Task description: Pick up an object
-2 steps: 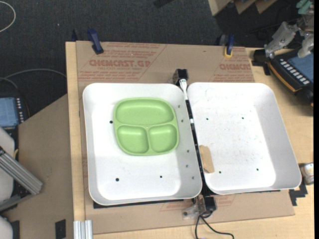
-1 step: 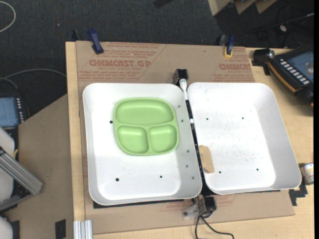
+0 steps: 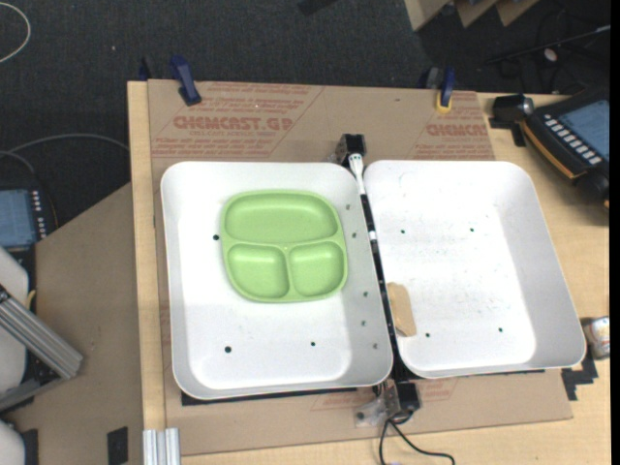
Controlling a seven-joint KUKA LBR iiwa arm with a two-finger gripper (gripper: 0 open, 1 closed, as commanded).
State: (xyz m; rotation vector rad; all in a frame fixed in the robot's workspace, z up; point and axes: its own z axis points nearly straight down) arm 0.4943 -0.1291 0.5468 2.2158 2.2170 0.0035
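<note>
A light green plate (image 3: 284,245) with three compartments lies flat in the left white bin (image 3: 194,356), toward its upper middle. It has one wide compartment at the back and two smaller ones at the front. The right white bin (image 3: 465,260) sits beside it, their rims touching along the middle.
Both bins rest on a brown cardboard sheet (image 3: 252,119) clamped at the back by a blue clamp (image 3: 184,80) and another clamp (image 3: 445,90). A tan tape strip (image 3: 401,310) sits at the bins' seam. A handheld pendant (image 3: 572,134) lies at the far right.
</note>
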